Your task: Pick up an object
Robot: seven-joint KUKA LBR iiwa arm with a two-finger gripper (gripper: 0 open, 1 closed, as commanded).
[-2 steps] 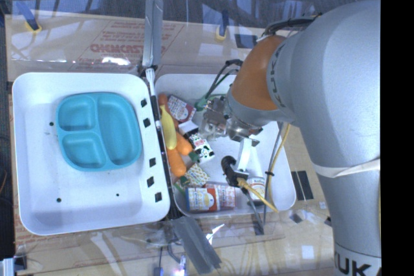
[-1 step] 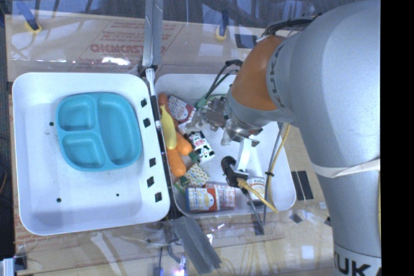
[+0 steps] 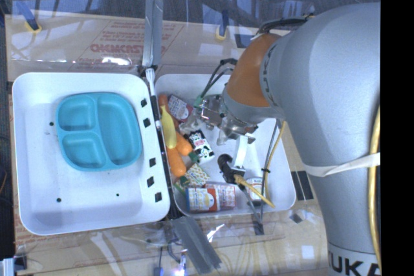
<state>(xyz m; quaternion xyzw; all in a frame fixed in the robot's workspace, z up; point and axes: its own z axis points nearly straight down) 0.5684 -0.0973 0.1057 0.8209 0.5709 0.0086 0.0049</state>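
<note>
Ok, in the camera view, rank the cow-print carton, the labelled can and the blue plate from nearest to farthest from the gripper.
1. Cow-print carton, in the right bin, just beside the gripper.
2. Labelled can, at the right bin's front edge.
3. Blue plate, in the left bin.

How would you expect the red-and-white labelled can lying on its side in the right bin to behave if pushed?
The red-and-white labelled can lies on its side, so it would probably roll if nudged across its length. It looks rigid, so a firm pinch likely won't crush it.

The grey arm [image 3: 323, 106] hides the right bin's [image 3: 184, 81] right side.
</note>
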